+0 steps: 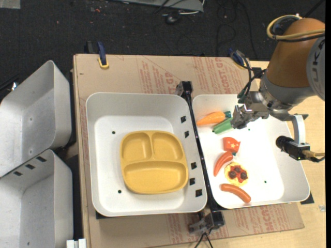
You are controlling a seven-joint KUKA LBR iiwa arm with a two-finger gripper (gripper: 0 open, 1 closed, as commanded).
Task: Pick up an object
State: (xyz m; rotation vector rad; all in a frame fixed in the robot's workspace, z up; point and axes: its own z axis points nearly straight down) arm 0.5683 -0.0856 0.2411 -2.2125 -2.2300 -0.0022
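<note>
Gripper point(239, 119) first: we see it low over the right bin point(289, 190), near that bin's far left corner, with the grey arm point(289, 87) and its orange band point(297, 48) coming in from the right edge. Its dark tip sits just beside the green piece point(223, 127), perhaps touching it, though we cannot tell. Nothing visibly sits in its grasp.

Next to the green piece, against the bin's left wall, we see a carrot point(211, 119). Toward the middle lies a red pepper point(231, 144), then a red chili point(222, 163) beside it. Nearer the front edge we find a small pizza point(237, 173) and a sausage point(236, 191) close to the front left corner.

In the left bin point(103, 107) a yellow tray point(153, 161) with three compartments rests near the centre.
</note>
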